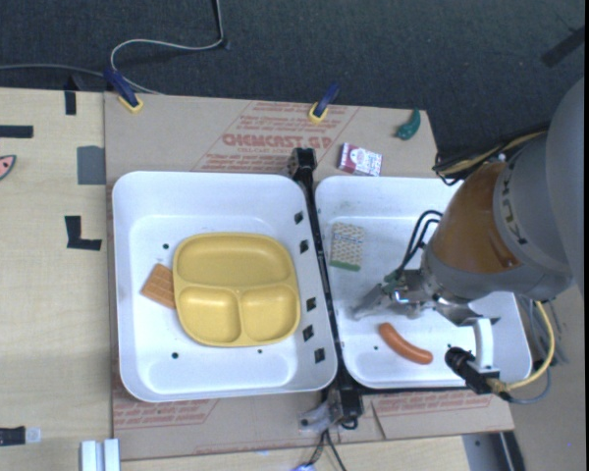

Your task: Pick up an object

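Two shallow white bins are seen side by side on a cardboard-covered bench. In the left bin (137,263) a yellow divided plate (238,288) is laid near the middle, with a small orange-brown block (159,285) tucked against its left edge. In the right bin (373,199) a green-and-white sponge (347,245) is placed near the bin's left wall toward the far edge, and an orange sausage (404,343) is found near the near edge. The gripper (365,307) is lowered into the right bin, just above and left of the sausage, between it and the sponge. Nothing is seen between its fingers; how far they are spread cannot be told.
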### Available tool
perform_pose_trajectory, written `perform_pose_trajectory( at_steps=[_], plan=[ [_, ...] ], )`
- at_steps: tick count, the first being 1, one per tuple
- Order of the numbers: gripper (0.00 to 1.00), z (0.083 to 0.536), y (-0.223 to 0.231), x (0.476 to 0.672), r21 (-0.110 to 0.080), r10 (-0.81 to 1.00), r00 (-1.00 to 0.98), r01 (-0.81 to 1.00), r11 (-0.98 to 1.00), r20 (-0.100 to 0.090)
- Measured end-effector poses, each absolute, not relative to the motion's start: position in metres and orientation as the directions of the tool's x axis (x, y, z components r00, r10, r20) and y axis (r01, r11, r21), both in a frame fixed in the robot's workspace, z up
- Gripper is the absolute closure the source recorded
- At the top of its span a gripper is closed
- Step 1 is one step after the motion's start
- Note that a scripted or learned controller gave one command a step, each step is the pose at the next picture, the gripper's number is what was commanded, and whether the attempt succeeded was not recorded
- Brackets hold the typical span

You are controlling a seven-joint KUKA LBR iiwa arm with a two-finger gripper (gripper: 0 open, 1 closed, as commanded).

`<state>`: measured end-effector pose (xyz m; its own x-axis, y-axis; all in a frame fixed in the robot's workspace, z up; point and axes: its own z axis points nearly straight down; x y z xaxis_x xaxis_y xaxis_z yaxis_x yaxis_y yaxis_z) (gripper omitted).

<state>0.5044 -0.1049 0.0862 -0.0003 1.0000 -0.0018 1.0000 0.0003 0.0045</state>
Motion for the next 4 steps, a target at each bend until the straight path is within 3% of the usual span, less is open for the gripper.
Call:
perform_pose_trajectory(
  at_steps=[1, 2, 3, 4],
  plan=[
    [0.00, 0.086, -0.100, 0.573, 0.006, 1.000, -0.002, 1.000, 0.002, -0.002],
    [0.00, 0.086, -0.095, 0.556, 0.006, 1.000, -0.001, 1.000, 0.001, -0.004],
    [0.00, 0.086, -0.098, 0.515, 0.006, 1.000, -0.001, 1.000, 0.001, -0.002],
    [0.00, 0.086, -0.112, 0.604, 0.006, 1.000, -0.002, 1.000, 0.002, -0.003]
  ],
)
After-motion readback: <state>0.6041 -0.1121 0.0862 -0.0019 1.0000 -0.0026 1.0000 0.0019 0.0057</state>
